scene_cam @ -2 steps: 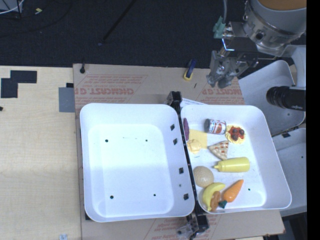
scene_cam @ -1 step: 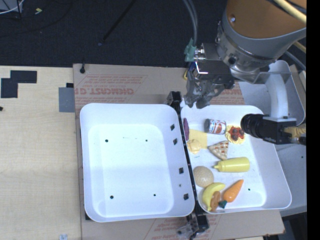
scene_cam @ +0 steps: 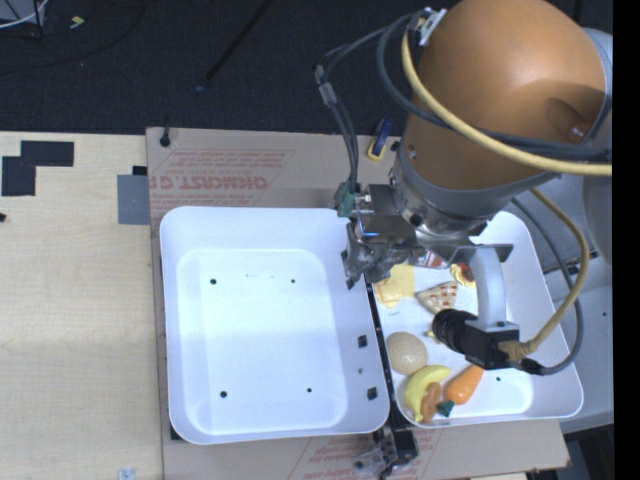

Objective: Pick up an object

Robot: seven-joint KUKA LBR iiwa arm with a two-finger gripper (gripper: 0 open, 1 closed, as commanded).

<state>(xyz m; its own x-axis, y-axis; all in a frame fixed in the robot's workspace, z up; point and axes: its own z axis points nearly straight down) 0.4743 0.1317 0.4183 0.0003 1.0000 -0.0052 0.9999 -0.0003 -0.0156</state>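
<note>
A grey arm (scene_cam: 450,198) with a broad orange band (scene_cam: 500,78) reaches in from the right over two white bins that sit side by side on a sheet of red-printed cardboard (scene_cam: 215,180) on a pale wooden bench (scene_cam: 70,298). Its gripper (scene_cam: 362,258) hangs low at the seam between the bins, above the inner rim of the right bin (scene_cam: 545,393) and near that bin's far end. From this angle it cannot be told whether the gripper is apart or together, and nothing can be seen clamped in it. The objects to be picked all lie in the right bin. A pale yellow piece (scene_cam: 395,286) lies just beside the gripper, on its right. A tan triangle (scene_cam: 438,296) with a grid pattern lies next to the yellow piece, and a small red-and-yellow thing (scene_cam: 460,268) beyond it is half hidden under the wrist. Nearer the camera, a beige oval (scene_cam: 406,351) lies close to the inner wall. A banana (scene_cam: 425,388) curls in the near corner. An orange carrot (scene_cam: 462,383) lies against the banana's right side. The left bin (scene_cam: 260,328) lies just left of the gripper. Behind the bench, cables trail across a dark floor (scene_cam: 150,48).
</note>
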